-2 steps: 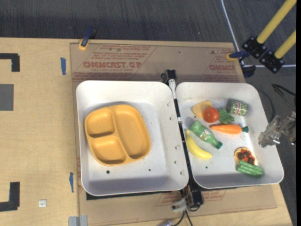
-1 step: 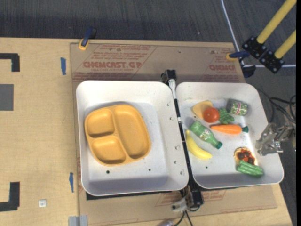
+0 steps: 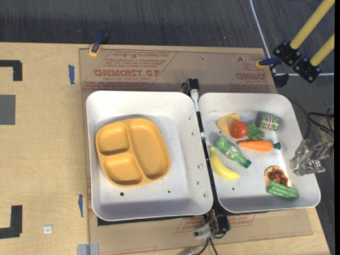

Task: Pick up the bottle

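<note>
Over on the left, the left bin (image 3: 106, 195) is sitting with a yellow divided tray (image 3: 133, 152) lying in it, three compartments, nothing in them that I can make out. A black hinge strip (image 3: 202, 142) is running between the two bins.

Moving right, the right bin (image 3: 305, 195) is holding all the toy food. The bottle (image 3: 232, 151) is lying on its side near that bin's left wall, touching or just overlapping the banana (image 3: 223, 166) below it. It is a small green bottle with a white label round its middle, its narrow end pointing down and to the right, its fatter end up and to the left, so its long axis is running on a diagonal. Just above it a tomato (image 3: 238, 129) is resting against a yellow wedge (image 3: 227, 122); to its right a carrot (image 3: 256, 145) is lying flat, with a green can (image 3: 268, 121) beyond. Further right and lower, a dark patterned piece (image 3: 276, 175) and a green pod (image 3: 282, 191) are sitting near the rim.

At the far right, the gripper (image 3: 309, 157) is hovering at the bin's right edge, a tangle of metal parts; I cannot tell how it is set, and I see nothing in it. The bottle is lying well to its left, across the bin, with the carrot between them. I judge the reach is going to need a crosswise approach to that diagonal.
</note>
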`<move>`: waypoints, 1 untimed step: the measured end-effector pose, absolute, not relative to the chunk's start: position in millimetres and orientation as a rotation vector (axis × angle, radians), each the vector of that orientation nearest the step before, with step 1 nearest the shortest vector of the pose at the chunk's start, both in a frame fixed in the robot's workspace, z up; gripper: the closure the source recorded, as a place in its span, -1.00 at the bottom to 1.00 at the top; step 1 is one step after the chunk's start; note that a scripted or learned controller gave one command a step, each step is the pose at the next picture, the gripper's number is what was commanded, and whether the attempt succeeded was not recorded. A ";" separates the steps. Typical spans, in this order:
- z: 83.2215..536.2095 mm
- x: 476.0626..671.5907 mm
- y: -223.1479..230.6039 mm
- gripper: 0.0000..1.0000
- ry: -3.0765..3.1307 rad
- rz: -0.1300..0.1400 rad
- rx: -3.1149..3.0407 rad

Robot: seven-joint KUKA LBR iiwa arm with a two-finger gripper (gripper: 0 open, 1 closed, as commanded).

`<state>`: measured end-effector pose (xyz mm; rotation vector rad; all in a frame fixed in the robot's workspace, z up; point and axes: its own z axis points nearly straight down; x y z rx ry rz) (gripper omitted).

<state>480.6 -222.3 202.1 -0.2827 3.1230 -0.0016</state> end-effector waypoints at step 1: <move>169.6 507.3 -125.2 1.00 3.067 0.002 -0.671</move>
